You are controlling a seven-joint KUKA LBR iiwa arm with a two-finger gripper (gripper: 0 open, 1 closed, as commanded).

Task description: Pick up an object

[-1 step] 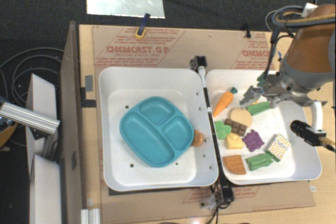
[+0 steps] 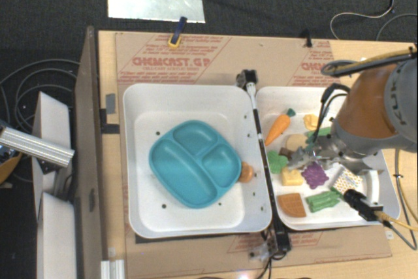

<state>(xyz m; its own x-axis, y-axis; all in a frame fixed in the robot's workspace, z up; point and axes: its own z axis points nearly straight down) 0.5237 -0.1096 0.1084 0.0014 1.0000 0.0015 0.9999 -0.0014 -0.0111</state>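
Observation:
The right bin (image 2: 385, 209) holds several toy foods: an orange carrot (image 2: 279, 127), a purple grape bunch (image 2: 315, 174), a yellow block (image 2: 292, 176), a tan waffle piece (image 2: 292, 204), a green pickle (image 2: 323, 200) and a green leafy piece (image 2: 277, 163). My gripper (image 2: 311, 155) is low in this bin, just above the grapes and the yellow block, beside a beige piece (image 2: 295, 142). Nothing is visibly held in it. The arm's grey body (image 2: 369, 111) hides the bin's right part.
The left bin (image 2: 140, 108) holds a teal divided plate (image 2: 194, 162) with a small orange ball (image 2: 246, 172) at its right edge. A black divider rail (image 2: 260, 140) runs between the bins. Cables lie on the floor to the left and upper right.

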